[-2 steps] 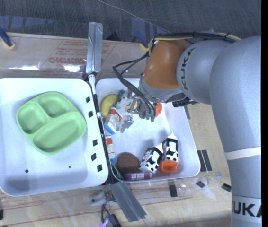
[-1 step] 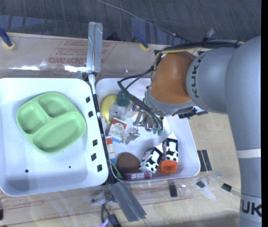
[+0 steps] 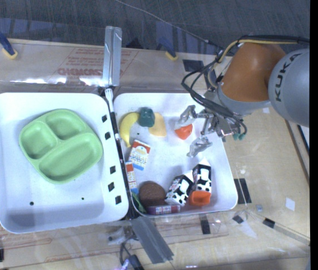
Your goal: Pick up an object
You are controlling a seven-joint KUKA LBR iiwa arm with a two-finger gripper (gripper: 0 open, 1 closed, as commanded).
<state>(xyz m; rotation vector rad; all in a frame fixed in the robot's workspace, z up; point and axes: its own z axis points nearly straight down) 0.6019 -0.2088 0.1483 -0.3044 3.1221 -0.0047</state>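
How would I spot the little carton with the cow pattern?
Look in the right bin, at its near right corner. The carton stands there, black and white patched, with an orange base. A brown ball sits to its left.

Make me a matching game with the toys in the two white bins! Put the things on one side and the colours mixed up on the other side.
Things:
1. divided plate
2. banana
3. round ball
4. small wedge near the gripper

Colours:
A. brown
B. orange
C. green
D. yellow

Pairs: 1-C, 2-D, 3-A, 4-B
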